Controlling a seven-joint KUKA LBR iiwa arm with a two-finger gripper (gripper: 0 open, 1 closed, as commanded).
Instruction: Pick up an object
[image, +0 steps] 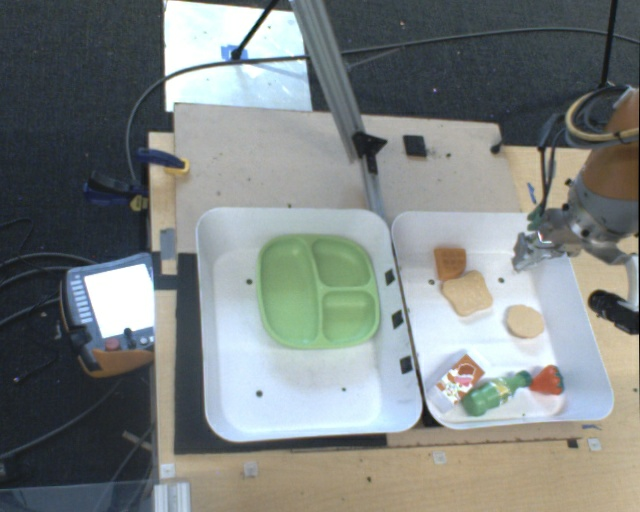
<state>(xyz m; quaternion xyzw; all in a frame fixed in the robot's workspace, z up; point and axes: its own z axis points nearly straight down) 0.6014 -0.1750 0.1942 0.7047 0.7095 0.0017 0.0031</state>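
Your gripper (527, 252), grasp state unclear, hovers right of frame; lower it squarely onto the round cracker (524, 321) below.

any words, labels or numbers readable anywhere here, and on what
None can be read.
Small carton in the right bin: red and white print, too small and blurred to read.
Green bottle beside it: no legible label.
Handheld pendant left of the bench: screen glares white, nothing legible.
Green divided plate in the left bin: no markings visible.
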